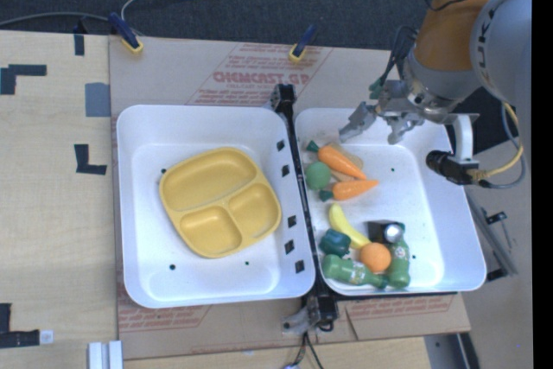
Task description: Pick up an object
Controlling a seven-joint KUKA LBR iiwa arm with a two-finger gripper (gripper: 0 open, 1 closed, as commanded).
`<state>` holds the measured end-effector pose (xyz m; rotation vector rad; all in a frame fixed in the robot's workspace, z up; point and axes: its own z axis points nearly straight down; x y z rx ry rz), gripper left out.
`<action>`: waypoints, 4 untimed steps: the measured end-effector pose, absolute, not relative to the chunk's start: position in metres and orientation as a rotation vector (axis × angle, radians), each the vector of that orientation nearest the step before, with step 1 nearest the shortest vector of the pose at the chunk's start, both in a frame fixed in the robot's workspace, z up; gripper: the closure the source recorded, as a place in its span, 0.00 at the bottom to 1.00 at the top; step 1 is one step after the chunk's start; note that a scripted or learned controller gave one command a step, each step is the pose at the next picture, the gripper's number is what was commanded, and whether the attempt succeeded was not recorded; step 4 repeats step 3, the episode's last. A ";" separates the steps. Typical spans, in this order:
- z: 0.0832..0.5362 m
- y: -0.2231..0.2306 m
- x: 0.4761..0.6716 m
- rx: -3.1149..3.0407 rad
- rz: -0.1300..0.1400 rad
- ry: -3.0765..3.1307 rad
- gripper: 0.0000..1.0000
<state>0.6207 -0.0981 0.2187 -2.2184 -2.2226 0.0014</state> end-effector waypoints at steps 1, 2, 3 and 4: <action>0.103 -0.095 0.652 -2.218 0.003 -2.223 0.00; 0.086 -0.102 0.658 -2.221 0.000 -2.226 0.00; 0.096 -0.102 0.659 -2.220 0.000 -2.227 1.00; 0.096 -0.102 0.659 -2.220 0.000 -2.227 1.00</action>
